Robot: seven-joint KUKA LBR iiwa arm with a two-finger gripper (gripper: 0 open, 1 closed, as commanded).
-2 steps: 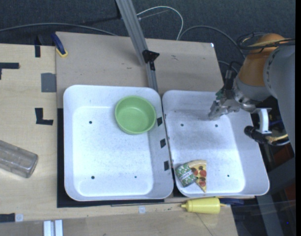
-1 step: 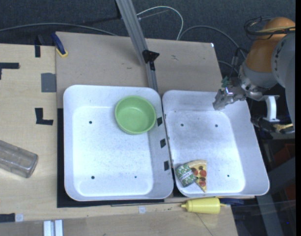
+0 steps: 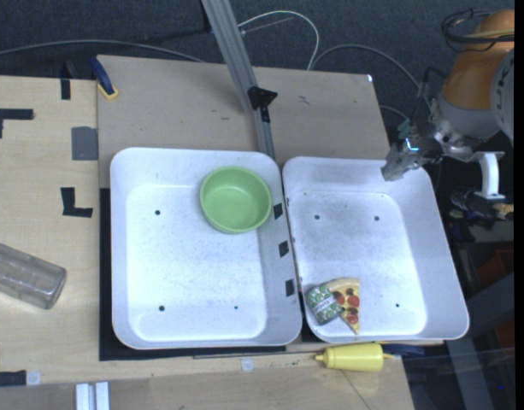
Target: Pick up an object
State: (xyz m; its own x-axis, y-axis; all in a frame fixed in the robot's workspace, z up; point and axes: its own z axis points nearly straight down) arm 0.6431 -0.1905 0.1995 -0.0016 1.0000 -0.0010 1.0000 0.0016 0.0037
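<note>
Green bowl (image 3: 236, 199) sits upright in left bin (image 3: 133, 254), near its far right corner. Right bin (image 3: 415, 229) holds pizza-slice toy (image 3: 336, 302) against near left corner. Yellow bottle (image 3: 356, 357) lies on bench just outside that bin's near rim. Gripper (image 3: 400, 162) hovers at right bin's far right corner; finger spread apparently narrow, but cannot tell.

Right bin (image 3: 415, 254) floor lies open save a pizza toy (image 3: 337, 302) near its front-left corner.
</note>
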